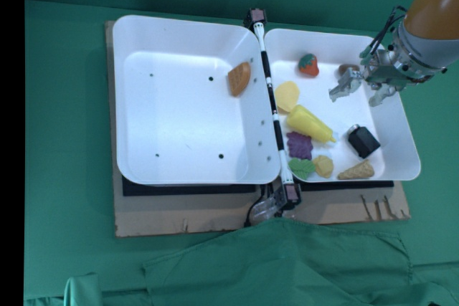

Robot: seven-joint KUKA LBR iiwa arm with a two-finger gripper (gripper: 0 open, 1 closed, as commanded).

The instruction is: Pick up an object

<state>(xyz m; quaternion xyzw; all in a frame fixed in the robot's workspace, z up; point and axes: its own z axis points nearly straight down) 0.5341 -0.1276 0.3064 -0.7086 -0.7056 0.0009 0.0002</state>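
- The hand [361,91] hangs over the right bin [406,147], fingers spread, nothing between them.
- Candidate objects lie below: a black block [363,140] nearest, then a yellow cone [310,124] and a strawberry [309,64].
- Good practice, as judged here: centre the fingers over the isolated black block, descend straight, and close only once they straddle it, avoiding the crowded lower corner.

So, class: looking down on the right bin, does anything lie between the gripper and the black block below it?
Nothing visible does. The gripper, fingers spread, hangs over bare white floor of the right bin. The black block lies just below it in this view, apart from the yellow cone and the wafer cone.
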